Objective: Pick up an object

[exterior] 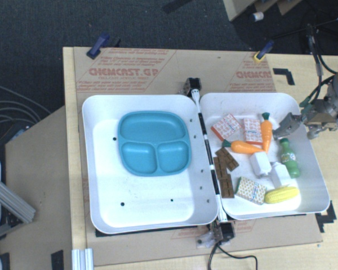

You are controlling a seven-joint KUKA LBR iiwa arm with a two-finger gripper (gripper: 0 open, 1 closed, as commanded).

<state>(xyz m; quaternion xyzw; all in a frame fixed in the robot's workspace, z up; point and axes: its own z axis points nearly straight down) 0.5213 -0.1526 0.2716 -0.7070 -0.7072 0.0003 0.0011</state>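
- Bench board (124, 66) printed "CHEMCAST" in red.
- Gripper (290, 125) at right bin (321, 193) far edge — finger state cannot be told.
- Green bottle (289, 158) lies just beside it, inside the bin.

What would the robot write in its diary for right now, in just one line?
claw: over right bin's far right side, holding nothing seen | nearest: green bottle, upright carrot | blue tray: in left bin | pick: not yet done
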